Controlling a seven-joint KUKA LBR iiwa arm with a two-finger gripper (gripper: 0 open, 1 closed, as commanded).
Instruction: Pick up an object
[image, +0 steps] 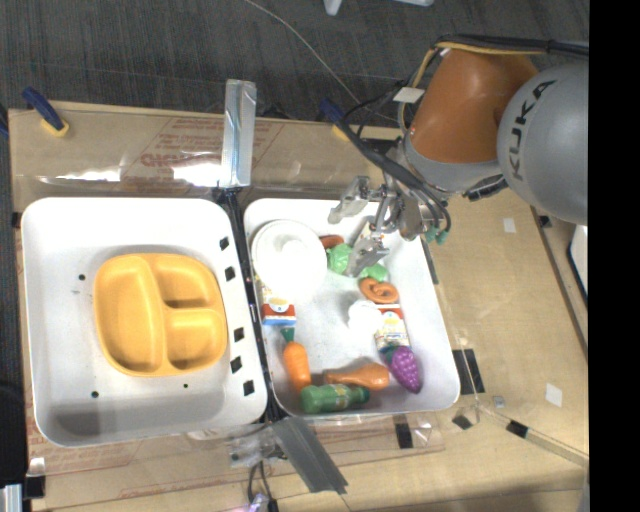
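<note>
Gripper (372, 240) hangs over the right bin (437, 330) at its 12 o'clock end; finger spread cannot be judged. Its tip sits just above the green toy (342, 259), with the pretzel (379, 291) at 6 o'clock.

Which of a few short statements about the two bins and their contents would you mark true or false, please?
1. The yellow divided tray lies in the left bin. True.
2. The purple grapes lie in the left bin. False: they lie in the right bin, near its lower right corner.
3. The carrot lies near the right bin's left wall. True.
4. The gripper hovers over the yellow tray. False: it is over the right bin's upper part.
5. The white plate sits in the right bin's upper left. True.
</note>
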